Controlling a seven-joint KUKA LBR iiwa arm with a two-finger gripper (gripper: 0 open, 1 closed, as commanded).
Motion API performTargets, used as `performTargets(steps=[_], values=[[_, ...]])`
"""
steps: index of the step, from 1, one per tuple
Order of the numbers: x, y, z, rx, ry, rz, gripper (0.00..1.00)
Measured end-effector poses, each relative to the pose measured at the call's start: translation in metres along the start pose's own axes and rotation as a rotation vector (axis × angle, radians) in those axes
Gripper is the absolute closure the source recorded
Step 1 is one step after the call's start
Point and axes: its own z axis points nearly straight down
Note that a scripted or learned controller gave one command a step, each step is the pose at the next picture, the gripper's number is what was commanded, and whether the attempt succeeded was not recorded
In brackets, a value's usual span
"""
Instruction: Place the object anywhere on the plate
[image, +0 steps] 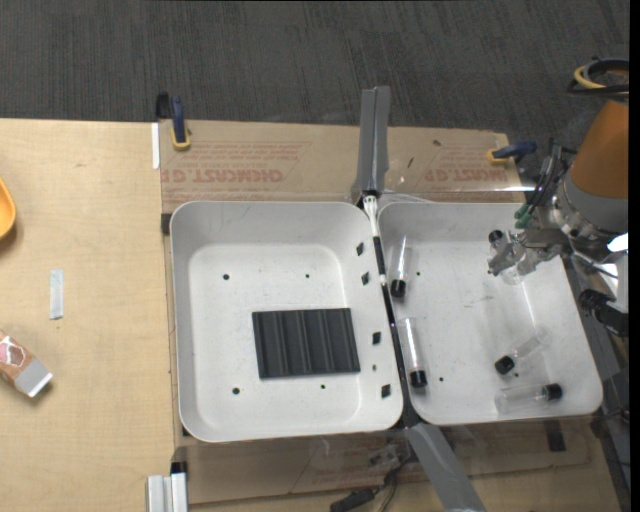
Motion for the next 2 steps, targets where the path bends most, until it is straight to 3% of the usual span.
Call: performTargets(steps=[1,2], values=[[0.042,-0.060,-0.064,0.000,0.000,0.057,1.00],[0.079,-0.095,-0.101,-0.001,0.000,-0.021,1.00]])
